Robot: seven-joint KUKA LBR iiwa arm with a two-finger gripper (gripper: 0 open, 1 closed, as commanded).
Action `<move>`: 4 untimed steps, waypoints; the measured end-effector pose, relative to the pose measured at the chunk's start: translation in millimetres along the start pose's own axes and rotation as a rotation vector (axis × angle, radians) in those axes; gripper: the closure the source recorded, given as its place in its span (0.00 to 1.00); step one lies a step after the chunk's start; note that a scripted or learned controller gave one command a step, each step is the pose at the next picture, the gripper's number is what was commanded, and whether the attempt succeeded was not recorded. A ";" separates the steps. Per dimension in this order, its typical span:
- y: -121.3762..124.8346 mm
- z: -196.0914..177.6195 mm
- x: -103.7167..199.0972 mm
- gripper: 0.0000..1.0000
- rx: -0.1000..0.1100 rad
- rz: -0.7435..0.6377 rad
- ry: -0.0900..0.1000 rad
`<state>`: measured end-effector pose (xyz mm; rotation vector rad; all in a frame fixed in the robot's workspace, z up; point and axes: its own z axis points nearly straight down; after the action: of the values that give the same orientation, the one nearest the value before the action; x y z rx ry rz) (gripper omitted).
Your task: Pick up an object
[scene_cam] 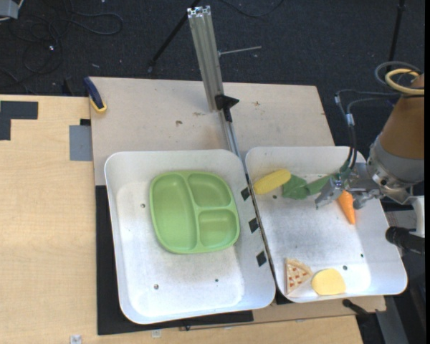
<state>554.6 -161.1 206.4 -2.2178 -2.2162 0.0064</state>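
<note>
Currently, gripper [338, 190]: by carrot [347, 208] (jaw state unclear)
Risk: carrot slides away, since it lies tilted beside the fingers

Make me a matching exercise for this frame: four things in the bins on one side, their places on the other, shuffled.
Things:
1. green divided plate
2. corn cob
3. pizza slice
4. carrot

Places:
A. near edge of the right bin, beside a yellow round piece
B. middle of the left bin
C. right bin, just below the pincer
D. far left part of the right bin, next to a green leafy piece

Pairs: 1-B, 2-D, 3-A, 4-C
</note>
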 end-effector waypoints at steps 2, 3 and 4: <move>13.9 98.4 2.5 0.00 -0.001 0.001 0.000; 13.9 86.1 1.6 1.00 -0.002 0.004 -0.001; 10.4 24.7 5.7 1.00 -0.011 -0.002 -0.002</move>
<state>564.7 -155.4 181.6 -2.2217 -2.2250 -0.0031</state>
